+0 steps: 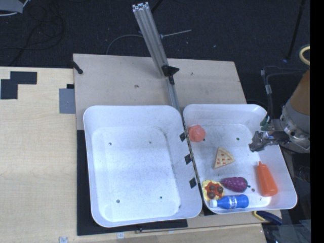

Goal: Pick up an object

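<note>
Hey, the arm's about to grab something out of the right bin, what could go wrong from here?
The purple grapes, blue bottle and round yellow toy crowd one corner of the right bin; a grab there may catch two or knock one aside. The orange bottle lies close to the bin's right wall, leaving little finger room. The gripper sits low near that wall and might clip it.

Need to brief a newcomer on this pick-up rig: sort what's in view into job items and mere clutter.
Job items: gripper, red ball, pizza-slice toy, orange plastic bottle, purple grape bunch, blue bottle, round red-and-yellow toy.

Clutter: silver aluminium rail, left white bin.
</note>
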Controlling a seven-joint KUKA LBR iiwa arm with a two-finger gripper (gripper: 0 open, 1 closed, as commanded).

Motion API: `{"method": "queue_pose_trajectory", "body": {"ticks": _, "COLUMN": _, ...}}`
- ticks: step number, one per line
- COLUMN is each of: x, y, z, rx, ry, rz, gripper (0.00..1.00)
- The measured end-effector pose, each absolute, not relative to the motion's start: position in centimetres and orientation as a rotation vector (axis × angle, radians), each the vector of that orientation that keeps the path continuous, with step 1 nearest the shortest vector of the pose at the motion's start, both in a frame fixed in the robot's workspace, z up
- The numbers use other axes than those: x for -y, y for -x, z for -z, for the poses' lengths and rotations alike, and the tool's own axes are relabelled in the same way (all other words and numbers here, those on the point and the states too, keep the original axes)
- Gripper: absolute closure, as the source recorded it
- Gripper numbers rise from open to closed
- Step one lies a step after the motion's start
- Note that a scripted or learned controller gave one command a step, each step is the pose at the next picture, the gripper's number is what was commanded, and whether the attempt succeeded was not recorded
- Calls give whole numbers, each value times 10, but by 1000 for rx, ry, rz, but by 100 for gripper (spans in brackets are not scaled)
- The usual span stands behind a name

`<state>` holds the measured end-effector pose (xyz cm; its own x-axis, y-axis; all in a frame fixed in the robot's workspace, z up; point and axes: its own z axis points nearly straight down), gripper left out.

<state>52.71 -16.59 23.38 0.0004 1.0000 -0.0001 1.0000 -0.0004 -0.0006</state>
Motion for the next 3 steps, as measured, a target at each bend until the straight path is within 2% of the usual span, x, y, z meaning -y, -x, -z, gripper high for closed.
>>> {"method": "queue_pose_trajectory", "body": {"ticks": 1, "x": 116, "y": -546, "z": -223, "rx": 2225, "ry": 2216, "rz": 0, "gripper": 100}}
{"method": "queue_pose_trajectory", "body": {"ticks": 3, "x": 14, "y": -587, "z": -241, "rx": 2225, "ry": 2218, "rz": 0, "gripper": 100}}
